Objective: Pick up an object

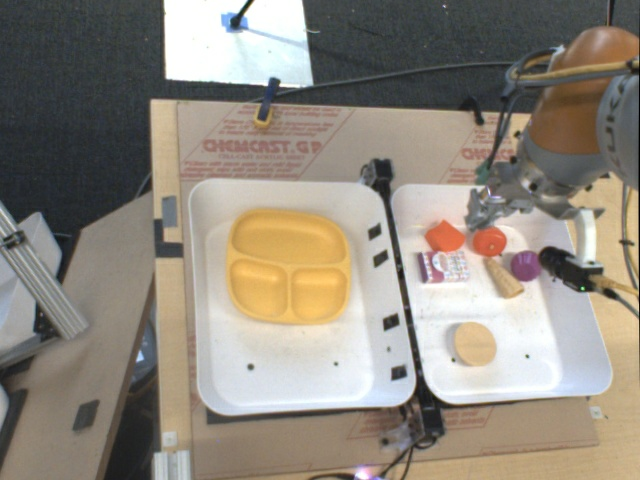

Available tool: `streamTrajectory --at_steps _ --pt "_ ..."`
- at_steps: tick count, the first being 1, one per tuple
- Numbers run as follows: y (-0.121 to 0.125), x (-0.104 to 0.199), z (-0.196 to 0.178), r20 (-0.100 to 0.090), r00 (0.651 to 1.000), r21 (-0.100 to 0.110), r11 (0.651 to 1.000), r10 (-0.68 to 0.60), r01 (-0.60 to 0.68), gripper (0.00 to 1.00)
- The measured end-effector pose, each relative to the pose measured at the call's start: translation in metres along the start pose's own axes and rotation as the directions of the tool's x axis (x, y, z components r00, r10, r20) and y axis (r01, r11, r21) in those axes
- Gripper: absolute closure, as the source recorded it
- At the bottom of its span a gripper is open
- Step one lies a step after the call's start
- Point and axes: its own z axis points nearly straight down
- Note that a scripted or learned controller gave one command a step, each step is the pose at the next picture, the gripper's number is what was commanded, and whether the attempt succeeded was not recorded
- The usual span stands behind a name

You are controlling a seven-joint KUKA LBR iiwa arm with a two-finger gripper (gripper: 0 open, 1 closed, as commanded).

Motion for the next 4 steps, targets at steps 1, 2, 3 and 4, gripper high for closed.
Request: streamTrajectory --at_steps 1,2,3,4 --pt "0.021 0.046 -0.007 -0.001 1.0 -0.002 1.0 -0.001 0.001 1.0" --pt "0.032 0.09 -0.002 -0.001 1.0 0.0 1.0 -0.001 0.001 1.0" --pt "0.046 0.138 0.006 -0.001 1.0 0.0 1.0 -0.001 0.001 1.0" --pt "0.053 0.187 0.01 -0.001 1.0 0.0 1.0 -0.001 0.001 1.0"
